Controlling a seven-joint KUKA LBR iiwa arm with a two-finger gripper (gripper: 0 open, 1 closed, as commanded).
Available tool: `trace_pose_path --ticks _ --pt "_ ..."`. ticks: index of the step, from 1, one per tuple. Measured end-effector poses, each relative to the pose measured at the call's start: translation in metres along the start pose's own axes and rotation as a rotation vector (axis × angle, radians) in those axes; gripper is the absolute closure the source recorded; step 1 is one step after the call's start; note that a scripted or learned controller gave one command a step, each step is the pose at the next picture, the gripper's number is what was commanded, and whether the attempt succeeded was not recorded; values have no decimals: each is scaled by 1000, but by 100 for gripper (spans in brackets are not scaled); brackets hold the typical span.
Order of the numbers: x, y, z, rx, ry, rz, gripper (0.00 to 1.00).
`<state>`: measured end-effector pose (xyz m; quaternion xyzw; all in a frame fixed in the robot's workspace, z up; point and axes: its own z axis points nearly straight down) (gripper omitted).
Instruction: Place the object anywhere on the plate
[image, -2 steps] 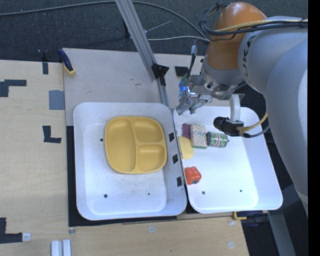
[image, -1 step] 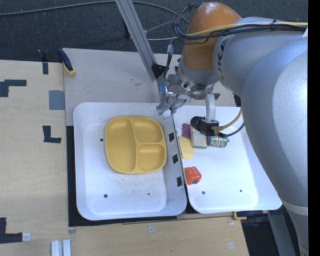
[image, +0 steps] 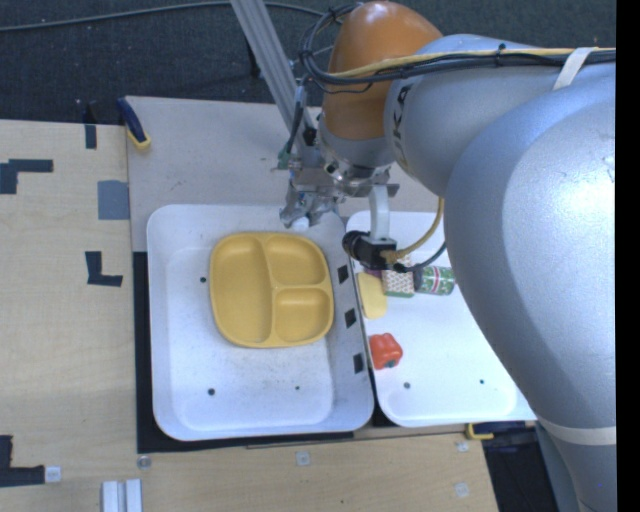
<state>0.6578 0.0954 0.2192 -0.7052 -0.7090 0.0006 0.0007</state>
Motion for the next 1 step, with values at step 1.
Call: trace_pose_path --ticks 1 --pt "-3 0 0 0 -1 3 0"
